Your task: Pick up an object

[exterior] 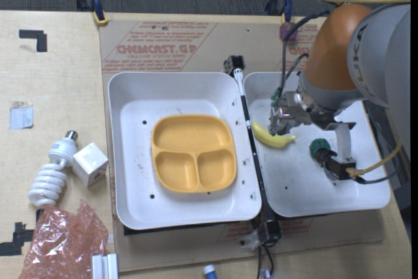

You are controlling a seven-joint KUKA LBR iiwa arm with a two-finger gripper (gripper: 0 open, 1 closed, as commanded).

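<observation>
Meanwhile, a yellow banana is seen lying in the right bin, near its left wall, with the gripper poised just above; its state cannot be told. Judged light, smooth and slightly curved, the banana is best pinched across its middle.

A divided plate is sitting in the left bin, a banana is lying in the right bin, and a bulb is lying left of both.
</observation>
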